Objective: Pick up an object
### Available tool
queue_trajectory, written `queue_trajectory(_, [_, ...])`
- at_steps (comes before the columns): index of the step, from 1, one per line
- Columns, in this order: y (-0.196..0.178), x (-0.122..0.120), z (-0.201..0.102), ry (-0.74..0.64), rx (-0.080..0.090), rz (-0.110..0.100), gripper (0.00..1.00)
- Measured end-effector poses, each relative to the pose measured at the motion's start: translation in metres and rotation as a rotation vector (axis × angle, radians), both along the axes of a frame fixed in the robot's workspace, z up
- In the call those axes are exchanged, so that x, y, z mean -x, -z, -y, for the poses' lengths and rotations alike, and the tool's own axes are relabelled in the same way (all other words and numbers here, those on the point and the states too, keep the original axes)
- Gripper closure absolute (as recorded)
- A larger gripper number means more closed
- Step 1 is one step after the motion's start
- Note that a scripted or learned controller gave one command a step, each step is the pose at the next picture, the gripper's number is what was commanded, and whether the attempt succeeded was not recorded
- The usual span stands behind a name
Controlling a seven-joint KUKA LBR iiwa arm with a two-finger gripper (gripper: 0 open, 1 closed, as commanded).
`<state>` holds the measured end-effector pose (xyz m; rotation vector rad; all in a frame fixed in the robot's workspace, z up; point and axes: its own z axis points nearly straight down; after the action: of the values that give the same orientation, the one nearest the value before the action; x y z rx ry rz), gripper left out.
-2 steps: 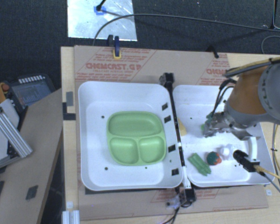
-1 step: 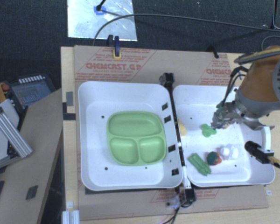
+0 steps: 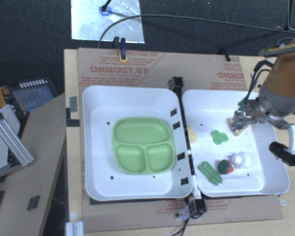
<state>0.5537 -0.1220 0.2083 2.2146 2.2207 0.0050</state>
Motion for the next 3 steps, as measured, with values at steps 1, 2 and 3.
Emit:
queue_trajectory(1, [-0.054,-0.002,0.000,-0.002,0.000,0.001,1.00])
queue_trajectory(2, [-0.051,-0.008,-0.059,-0.007,-0.002,-0.004,1.00])
queue_trajectory(3, [-0.052,-0.016,-0.115,-0.008,-0.003,-0.003,1.00])
